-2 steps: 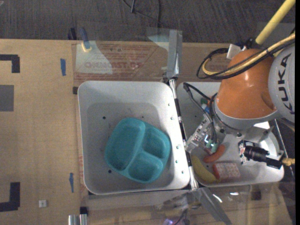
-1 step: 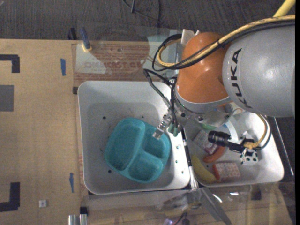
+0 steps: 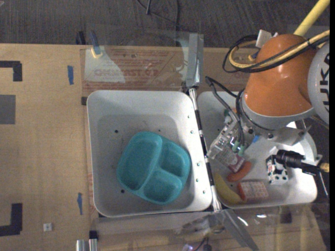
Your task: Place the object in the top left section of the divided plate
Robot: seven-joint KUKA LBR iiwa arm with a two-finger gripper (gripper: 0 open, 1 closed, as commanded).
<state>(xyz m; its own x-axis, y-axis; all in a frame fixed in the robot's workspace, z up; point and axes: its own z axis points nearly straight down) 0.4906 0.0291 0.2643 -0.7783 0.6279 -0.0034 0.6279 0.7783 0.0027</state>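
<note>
**Gripper above the right bin's objects**

Your gripper [image 3: 234, 145] hangs in the right bin [image 3: 309, 192]; finger state cannot be told. Just below it lies a hot dog [image 3: 238, 172], long axis slanting up-right. The divided plate [image 3: 153, 166] sits well to its left.

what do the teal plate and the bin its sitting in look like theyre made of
The divided plate looks like moulded plastic with a matte teal finish: uniform colour, soft rounded ridges between sections, only faint sheen. The left bin also seems plastic, white and smooth, with rounded corners and small dark holes in its floor; painted metal cannot be ruled out.
</note>
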